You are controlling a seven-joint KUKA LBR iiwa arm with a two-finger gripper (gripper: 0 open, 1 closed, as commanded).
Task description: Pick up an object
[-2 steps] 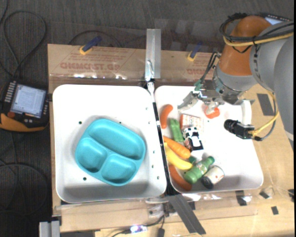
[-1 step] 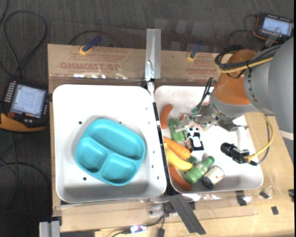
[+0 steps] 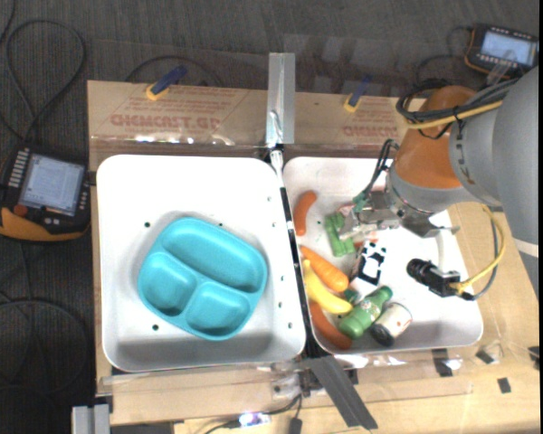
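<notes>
1. The small green plastic block lies in the right shallow white bin, beside an orange sausage-shaped toy.
2. The gripper hovers just over it (I cannot tell whether its fingers are apart or together).
3. A yellow plastic banana and a green toy bottle lie nearer the front.
4. The left white bin holds a turquoise divided plate.

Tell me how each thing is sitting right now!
Turquoise three-compartment plastic plate: flat in left white bin, nothing on it.
Orange sausage-shaped toy: lying in right white bin.
Yellow plastic banana: lying on the pile.
Green toy bottle: tipped over.
End effector: low over the toys.
</notes>
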